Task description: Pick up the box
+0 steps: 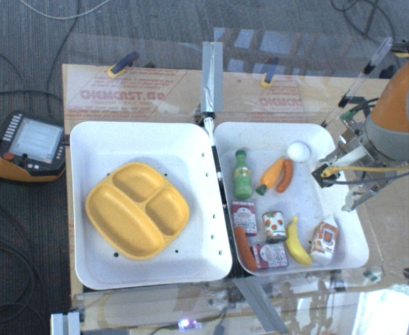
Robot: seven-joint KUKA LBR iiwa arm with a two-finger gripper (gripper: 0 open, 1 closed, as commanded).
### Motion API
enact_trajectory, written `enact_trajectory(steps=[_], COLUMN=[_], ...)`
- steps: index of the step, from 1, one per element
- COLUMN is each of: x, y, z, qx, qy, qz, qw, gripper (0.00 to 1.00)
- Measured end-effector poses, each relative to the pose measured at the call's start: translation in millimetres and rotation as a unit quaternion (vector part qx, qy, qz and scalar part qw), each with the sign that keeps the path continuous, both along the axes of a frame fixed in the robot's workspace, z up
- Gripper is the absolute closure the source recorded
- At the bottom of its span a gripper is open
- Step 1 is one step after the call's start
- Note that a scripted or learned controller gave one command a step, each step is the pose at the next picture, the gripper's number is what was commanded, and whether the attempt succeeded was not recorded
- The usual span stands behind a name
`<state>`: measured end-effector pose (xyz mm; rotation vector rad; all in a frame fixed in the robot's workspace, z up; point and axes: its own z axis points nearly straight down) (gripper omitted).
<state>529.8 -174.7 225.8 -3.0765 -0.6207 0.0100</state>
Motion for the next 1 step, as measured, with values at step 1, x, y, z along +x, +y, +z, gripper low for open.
enact_trajectory(steps=[1], x=[14.3], y=[-2.0], z=[109.1], qx=[-0.0023], qy=[-0.002], qz=[-0.028], qw=[0.9996], gripper=[0.00])
